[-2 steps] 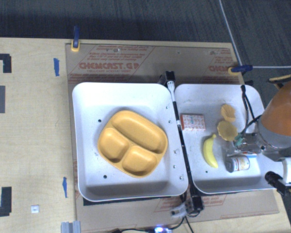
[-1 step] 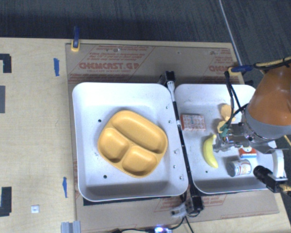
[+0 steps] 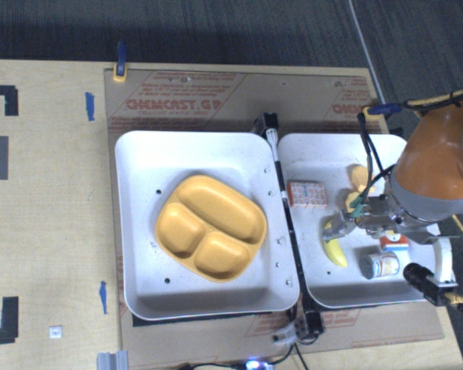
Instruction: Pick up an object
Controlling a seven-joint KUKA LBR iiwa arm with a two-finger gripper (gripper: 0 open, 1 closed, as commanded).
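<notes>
The board [image 3: 239,91] behind the bins reads "CHEMCAST"; I cannot tell how the gripper [image 3: 347,220] is set.

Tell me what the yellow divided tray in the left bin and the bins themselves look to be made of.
The yellow tray looks like moulded plastic, smooth and semi-glossy: rounded compartments with soft highlights along their edges. The left bin and right bin look like thin formed white plastic, matte to slightly shiny, with rounded corners and a raised rim. Neither can be confirmed by sight alone.
</notes>
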